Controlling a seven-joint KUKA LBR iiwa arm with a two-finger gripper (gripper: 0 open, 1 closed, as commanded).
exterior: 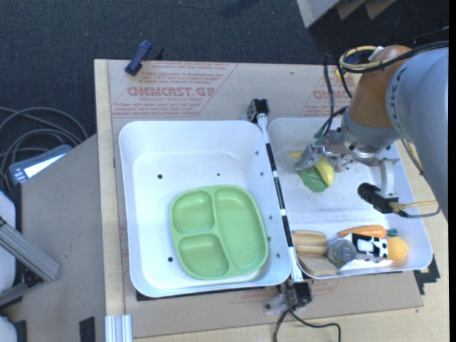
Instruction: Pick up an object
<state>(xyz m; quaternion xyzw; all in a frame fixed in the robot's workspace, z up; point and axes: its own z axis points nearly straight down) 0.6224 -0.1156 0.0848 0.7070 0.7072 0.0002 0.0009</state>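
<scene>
Gripper (318, 161) low in right white bin (420, 223); we can't tell its state. Small yellow-and-green plastic toy (318, 176) directly beneath: we judge light, rigid, slick; take across narrow middle.

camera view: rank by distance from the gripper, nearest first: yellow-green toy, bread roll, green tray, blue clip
1. Yellow-green toy: right bin, right at the gripper.
2. Bread roll: right bin's near left corner.
3. Green tray: left bin, toward the near side.
4. Blue clip: on the board beyond the left bin, far left corner.
</scene>
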